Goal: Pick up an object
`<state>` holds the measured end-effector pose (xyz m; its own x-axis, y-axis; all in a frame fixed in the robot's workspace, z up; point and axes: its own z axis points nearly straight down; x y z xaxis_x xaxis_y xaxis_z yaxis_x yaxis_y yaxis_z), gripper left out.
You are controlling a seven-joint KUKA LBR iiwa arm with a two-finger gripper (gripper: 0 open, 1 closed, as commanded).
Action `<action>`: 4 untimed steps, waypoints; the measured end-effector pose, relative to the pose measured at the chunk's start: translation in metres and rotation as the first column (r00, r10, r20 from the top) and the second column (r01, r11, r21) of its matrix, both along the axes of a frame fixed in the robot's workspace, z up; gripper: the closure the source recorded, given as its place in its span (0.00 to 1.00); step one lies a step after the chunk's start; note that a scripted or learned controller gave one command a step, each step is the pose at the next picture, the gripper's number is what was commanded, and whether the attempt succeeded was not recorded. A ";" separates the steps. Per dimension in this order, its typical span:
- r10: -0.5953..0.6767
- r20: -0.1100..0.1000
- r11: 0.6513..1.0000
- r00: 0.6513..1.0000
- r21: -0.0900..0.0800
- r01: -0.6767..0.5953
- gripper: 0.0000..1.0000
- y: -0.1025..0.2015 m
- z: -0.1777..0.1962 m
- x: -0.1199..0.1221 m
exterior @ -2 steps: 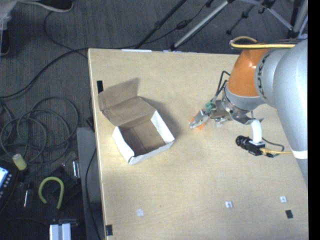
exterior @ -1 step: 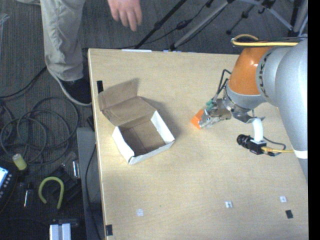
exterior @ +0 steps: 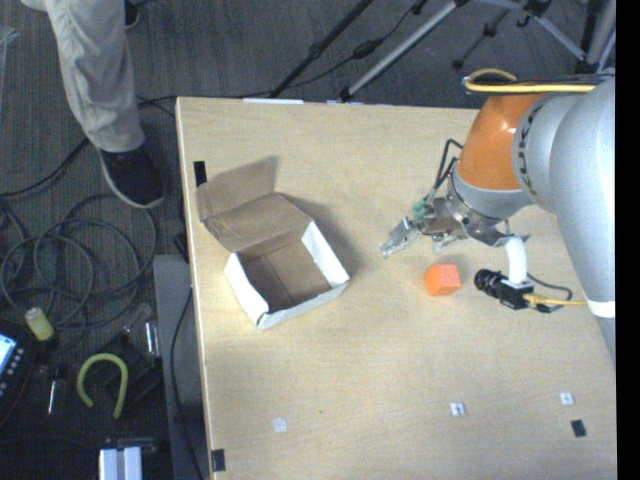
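A small orange cube lies on the light wooden tabletop, right of centre. My gripper hangs just up and left of the cube, with a small gap between them and nothing visibly in it. The grey arm with its orange band comes in from the right above the cube. An open cardboard box with a white rim and a raised brown flap sits at the table's left. Its inside looks bare.
A black fitting with a yellow cable lies just right of the cube, under the wrist. The table's left edge drops to a floor strewn with cables. A person's leg and shoe stand at the upper left. Tripod legs are behind.
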<state>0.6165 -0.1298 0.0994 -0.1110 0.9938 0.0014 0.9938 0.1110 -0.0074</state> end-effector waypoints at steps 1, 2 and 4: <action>0.219 0.005 0.976 0.976 0.001 -0.219 0.00 -0.013 -0.017 -0.058; 0.218 0.006 0.976 0.976 0.004 -0.218 1.00 -0.012 -0.008 -0.057; 0.365 0.007 0.931 0.931 -0.002 -0.365 0.00 -0.038 -0.016 -0.022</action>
